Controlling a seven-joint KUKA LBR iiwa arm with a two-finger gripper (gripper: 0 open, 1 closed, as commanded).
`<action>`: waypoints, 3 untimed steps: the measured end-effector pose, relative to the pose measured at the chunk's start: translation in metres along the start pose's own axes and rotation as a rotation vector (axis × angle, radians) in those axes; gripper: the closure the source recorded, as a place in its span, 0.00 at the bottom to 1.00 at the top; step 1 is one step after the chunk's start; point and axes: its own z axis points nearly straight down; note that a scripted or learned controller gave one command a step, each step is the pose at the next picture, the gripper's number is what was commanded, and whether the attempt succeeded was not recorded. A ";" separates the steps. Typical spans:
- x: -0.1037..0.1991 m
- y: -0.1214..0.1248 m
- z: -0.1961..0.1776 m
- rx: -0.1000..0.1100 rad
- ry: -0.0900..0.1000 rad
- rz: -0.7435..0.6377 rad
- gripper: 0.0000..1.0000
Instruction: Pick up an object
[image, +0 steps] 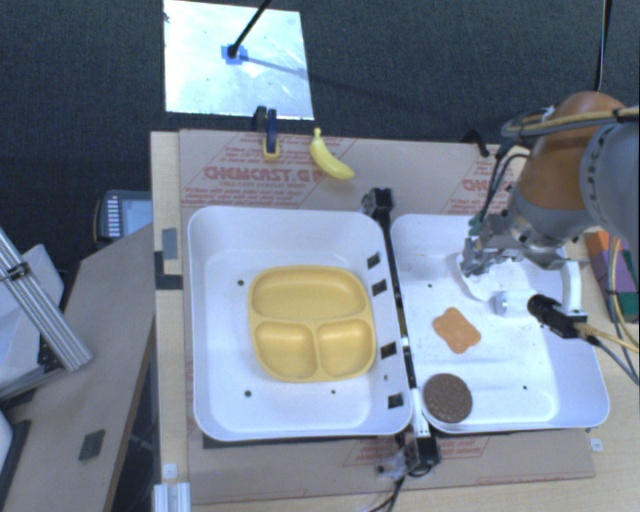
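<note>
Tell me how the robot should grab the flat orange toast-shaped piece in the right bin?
The flat orange toast-shaped piece lies flat on the right white bin's floor, so probably come straight down from above and pinch across its narrower sides. The round brown cookie-like disc lies apart, leaving room.

Two white bins (300, 225) sit on a tan board with faded red lettering (250, 172). The left bin holds a pale yellow divided tray (305, 322). At 12 o'clock there's a bright yellow banana (330, 158). The right bin has an orange cracker-looking piece (456, 329) and a dark brown round cookie (448, 397). The arm (570, 165) is grey with orange.
</note>
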 end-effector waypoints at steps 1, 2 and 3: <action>0.001 0.006 -0.065 -0.002 0.000 -0.004 1.00; 0.001 0.008 -0.119 -0.001 0.000 -0.004 1.00; 0.051 -0.014 -0.101 0.008 0.003 -0.007 1.00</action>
